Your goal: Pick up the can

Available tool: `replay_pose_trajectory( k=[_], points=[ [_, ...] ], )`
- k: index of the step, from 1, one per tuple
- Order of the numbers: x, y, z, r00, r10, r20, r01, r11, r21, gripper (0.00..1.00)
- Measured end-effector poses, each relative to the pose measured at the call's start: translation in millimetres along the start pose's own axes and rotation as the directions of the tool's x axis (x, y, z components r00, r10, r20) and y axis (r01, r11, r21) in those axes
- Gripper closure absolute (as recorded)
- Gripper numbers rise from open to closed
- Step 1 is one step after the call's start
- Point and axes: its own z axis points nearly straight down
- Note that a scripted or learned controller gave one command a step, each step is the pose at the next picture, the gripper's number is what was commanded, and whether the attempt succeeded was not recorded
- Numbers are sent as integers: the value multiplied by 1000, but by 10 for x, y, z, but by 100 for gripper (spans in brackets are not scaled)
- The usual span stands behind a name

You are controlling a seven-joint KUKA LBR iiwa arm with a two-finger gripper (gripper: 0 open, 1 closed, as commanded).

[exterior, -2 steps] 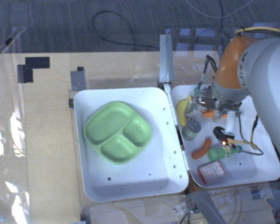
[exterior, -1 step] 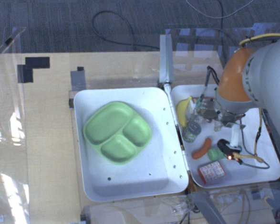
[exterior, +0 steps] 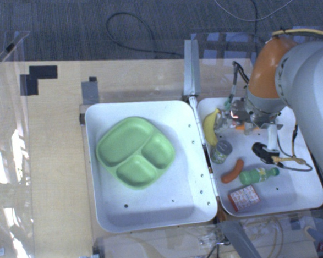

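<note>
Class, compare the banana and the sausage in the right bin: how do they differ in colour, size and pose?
The banana is yellow; the sausage is orange-red. The banana looks longer, the sausage shorter and stubbier. The banana runs along the bin's left wall near its far end, while the sausage lies on a slant nearer the middle, beside the green bottle. Both are curved, lying flat in the same white bin.

Partly hidden and cut off

Gripper (exterior: pixel 239 116) fingers masked by wrist; arm (exterior: pixel 307 82) cropped at right edge; can (exterior: pixel 221 151) label too small.
</note>
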Motion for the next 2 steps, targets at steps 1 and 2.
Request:
replay_pose_trajectory(
  k=[1,2],
  points=[
    [60,-421,-25,936,-351,4,351,936,-5,0],
    [91,-391,-155,935,-354,2,354,935,-14,100]
  ],
)
